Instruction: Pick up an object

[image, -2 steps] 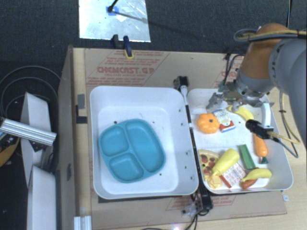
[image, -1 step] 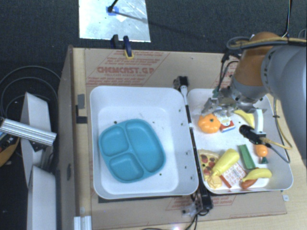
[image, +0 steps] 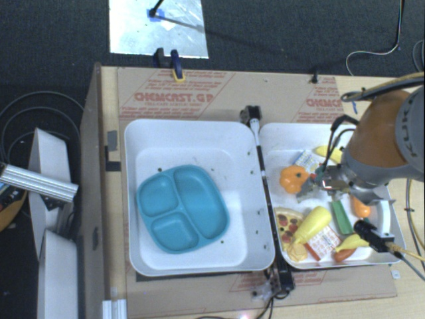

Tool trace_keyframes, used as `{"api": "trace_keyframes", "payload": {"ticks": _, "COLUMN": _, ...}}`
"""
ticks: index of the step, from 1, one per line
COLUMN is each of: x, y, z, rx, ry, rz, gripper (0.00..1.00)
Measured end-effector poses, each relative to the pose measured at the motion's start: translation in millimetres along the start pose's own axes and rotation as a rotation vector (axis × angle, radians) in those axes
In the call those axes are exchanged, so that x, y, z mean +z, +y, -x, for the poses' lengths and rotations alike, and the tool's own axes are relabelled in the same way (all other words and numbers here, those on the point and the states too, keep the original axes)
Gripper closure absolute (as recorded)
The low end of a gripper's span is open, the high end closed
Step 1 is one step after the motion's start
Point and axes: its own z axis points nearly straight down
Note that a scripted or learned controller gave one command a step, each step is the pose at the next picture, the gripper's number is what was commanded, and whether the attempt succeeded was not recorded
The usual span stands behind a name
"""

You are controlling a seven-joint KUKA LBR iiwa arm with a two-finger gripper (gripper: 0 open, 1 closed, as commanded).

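The right bin (image: 279, 135) holds a heap of toy food. An orange fruit (image: 292, 178) lies at its left, with a pizza slice (image: 288, 222) and a yellow corn-like piece (image: 312, 222) in front of it. A green stick (image: 342, 216), a red-and-white packet (image: 323, 242), a small orange piece (image: 361, 209) and a yellow banana (image: 352, 242) lie towards the front right. My gripper (image: 313, 185) hangs low in this bin, just right of the orange fruit and close to it. The arm's orange band (image: 375, 128) covers the bin's far right part.
The left bin (image: 153, 135) holds a blue divided plate (image: 182, 207). A white-and-blue packet (image: 307, 159) and a yellow piece (image: 325, 151) lie at the back of the right bin. A black divider (image: 261, 171) runs between the bins. Cables lie right of the bench.
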Motion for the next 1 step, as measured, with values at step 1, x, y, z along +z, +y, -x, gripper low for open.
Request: {"api": "trace_keyframes", "payload": {"ticks": 1, "x": 39.1, "y": 58.6, "z": -13.2, "rx": -0.011, "ry": 0.000, "rz": 0.010, "gripper": 0.00}}
